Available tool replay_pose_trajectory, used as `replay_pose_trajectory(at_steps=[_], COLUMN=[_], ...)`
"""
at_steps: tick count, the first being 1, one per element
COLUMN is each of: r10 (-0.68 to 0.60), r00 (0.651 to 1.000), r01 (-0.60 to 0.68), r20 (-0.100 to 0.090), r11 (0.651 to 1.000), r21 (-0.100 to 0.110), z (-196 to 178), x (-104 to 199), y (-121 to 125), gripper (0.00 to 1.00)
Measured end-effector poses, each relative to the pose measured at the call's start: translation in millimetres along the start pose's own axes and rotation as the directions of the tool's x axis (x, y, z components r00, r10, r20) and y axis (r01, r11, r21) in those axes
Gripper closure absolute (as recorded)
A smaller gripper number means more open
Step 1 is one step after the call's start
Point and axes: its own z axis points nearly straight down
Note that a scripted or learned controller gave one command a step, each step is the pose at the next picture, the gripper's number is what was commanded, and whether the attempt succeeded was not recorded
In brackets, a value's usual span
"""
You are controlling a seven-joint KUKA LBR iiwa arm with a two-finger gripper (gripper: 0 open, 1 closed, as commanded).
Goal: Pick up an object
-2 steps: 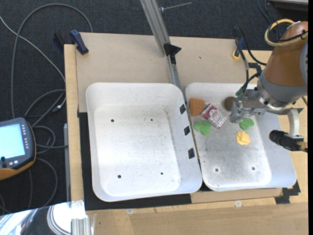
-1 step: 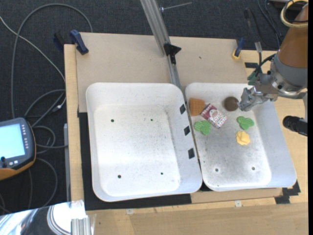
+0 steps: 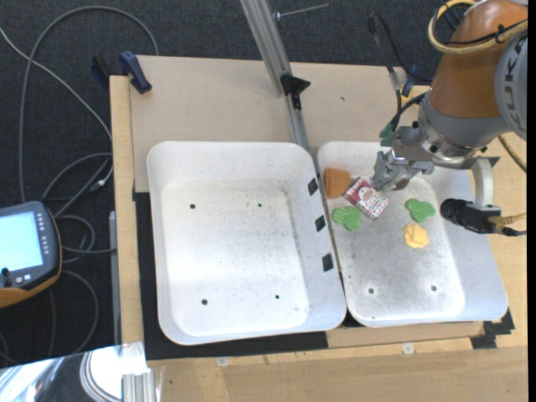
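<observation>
The right bin [image 3: 469,296] holds several small things. A red and white packet [image 3: 367,198] lies tilted near its far left part. My gripper [image 3: 387,177] hangs right over the packet's upper right corner and hides that corner. Whether it touches or grips the packet is unclear. An orange-brown piece [image 3: 337,181] sits just left of the packet. A green piece [image 3: 347,218] lies below the packet, and a second green piece [image 3: 420,209] is to its right. A yellow piece [image 3: 416,237] rests nearer the middle of the bin.
The left bin [image 3: 167,224] stands beside the right one, with a raised rim between them. A slanted metal bar [image 3: 268,36] crosses the bench behind the bins. A blue clamp [image 3: 135,70] sits at the bench's far left corner.
</observation>
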Motion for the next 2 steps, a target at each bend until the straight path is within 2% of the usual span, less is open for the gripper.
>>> replay_pose_trajectory(at_steps=[1,2], r10=[0.0,0.0], r00=[1.0,1.0], r01=[0.0,0.0], r20=[0.0,0.001], r11=[1.0,1.0], r21=[0.002,-0.005], z=[13.3,3.4], x=[51.3,102.6], y=[7.0,15.2], gripper=[1.0,1.0])
